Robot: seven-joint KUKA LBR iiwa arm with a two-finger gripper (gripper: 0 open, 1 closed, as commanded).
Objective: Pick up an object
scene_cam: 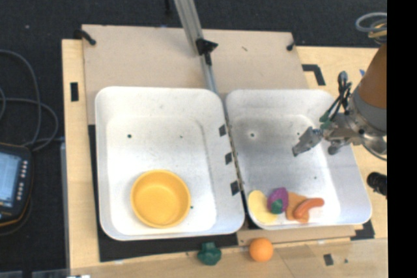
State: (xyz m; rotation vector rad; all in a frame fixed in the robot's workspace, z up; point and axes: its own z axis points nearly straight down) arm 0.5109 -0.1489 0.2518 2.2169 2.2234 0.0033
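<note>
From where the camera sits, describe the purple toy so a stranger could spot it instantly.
Find the right-hand white bin and follow it to its near edge. A small cluster lies there: the purple toy sits between a pale yellow piece and an orange-red piece. It alone is purple, with green beneath.

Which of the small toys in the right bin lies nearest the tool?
The orange carrot-like toy, rightmost of the cluster, below the tool; the purple toy and yellow one lie farther left.

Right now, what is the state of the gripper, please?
Two-finger gripper: above the right white bin, nothing visible between its fingers; open or shut cannot be told.
</note>
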